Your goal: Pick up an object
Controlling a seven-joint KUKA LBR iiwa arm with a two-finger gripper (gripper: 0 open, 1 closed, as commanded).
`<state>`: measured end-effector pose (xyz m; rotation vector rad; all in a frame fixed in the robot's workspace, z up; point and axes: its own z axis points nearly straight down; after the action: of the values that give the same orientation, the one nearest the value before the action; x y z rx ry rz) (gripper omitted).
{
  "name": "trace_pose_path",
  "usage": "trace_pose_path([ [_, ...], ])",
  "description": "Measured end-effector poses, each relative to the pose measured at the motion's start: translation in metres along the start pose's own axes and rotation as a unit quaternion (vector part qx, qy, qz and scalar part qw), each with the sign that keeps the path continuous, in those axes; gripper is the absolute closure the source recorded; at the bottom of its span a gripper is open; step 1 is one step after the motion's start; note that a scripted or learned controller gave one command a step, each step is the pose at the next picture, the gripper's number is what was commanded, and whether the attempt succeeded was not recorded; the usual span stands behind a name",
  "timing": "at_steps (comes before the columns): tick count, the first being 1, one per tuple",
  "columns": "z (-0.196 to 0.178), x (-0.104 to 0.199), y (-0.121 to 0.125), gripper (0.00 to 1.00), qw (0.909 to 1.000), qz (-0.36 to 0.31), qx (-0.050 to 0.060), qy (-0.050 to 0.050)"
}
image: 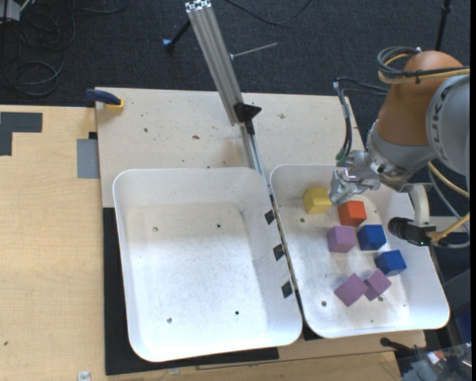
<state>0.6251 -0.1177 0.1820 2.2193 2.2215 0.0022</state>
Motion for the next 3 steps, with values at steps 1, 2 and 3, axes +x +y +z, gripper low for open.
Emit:
trace_pose_path([
  [1, -0.053, -0.001, 0.001, 1.00, 1.0000, 0.000, -0.001, 0.000],
  [2, -0.055, 0.045, -0.017, 1.00, 1.0000, -0.001, 0.003, 0.001],
  [3, -0.042, 0.097, -0.026, 1.00, 1.0000, -0.001, 0.004, 0.001],
])
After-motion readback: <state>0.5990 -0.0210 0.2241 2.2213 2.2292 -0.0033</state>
